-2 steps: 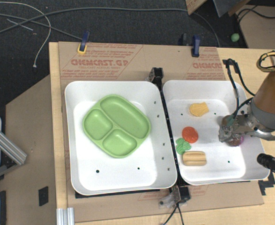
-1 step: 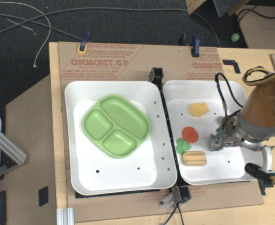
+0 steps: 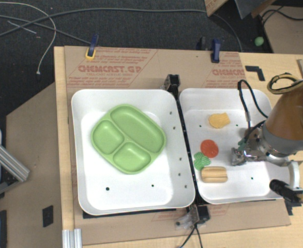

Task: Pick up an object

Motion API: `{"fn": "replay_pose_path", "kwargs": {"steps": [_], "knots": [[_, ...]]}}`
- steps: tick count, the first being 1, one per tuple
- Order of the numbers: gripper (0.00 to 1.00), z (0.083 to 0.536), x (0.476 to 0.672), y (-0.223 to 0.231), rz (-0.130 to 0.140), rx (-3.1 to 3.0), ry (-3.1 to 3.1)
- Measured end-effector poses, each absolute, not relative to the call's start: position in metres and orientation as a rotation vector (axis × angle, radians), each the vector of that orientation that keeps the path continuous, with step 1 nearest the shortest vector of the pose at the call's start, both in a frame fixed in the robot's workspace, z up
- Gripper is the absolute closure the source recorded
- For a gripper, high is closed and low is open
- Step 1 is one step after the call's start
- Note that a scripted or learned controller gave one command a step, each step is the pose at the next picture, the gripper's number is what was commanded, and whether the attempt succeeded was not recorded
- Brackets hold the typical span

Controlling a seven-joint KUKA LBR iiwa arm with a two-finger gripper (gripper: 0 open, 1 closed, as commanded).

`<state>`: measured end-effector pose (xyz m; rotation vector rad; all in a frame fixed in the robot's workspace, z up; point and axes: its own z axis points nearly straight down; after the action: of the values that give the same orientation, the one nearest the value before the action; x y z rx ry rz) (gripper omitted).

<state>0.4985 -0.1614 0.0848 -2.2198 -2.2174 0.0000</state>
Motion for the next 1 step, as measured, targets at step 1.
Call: {"fn": "replay_pose_path", "kwargs": {"steps": [1], "knots": [[1.00, 0.0958, 0.4992, -0.1614, -0.002, -2.221, -2.218]]}}
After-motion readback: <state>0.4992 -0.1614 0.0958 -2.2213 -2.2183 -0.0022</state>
